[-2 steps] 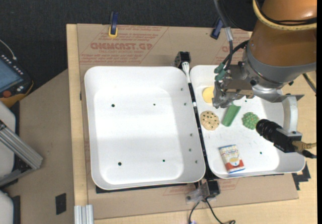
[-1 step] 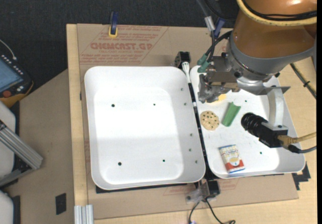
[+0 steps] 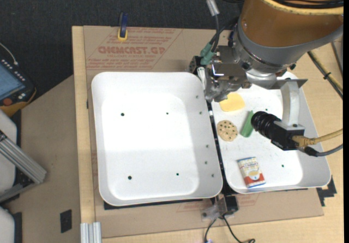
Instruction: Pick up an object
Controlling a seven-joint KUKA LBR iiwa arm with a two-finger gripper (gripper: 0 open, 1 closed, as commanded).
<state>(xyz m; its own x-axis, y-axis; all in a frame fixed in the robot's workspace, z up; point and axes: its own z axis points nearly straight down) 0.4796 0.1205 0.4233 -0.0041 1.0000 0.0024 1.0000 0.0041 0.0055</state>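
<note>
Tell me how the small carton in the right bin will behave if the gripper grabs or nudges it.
The carton lies flat on the bin floor, so it should slide rather than roll or tip. It looks like thin printed card, probably light, and may dent under a hard squeeze. Lying low, it offers little edge to grip, so the fingers might skid off.

In the right white bin [image 3: 305, 173], a pale yellow wedge-shaped block [image 3: 233, 103] lies flat at the far left, partly under the arm. Just nearer sits a round tan cookie-like disc with dark specks [image 3: 227, 130], with a small green piece [image 3: 248, 125] close to its right. A small rectangular carton, white with red and blue print [image 3: 251, 172], lies flat near the bin's near edge.
</note>
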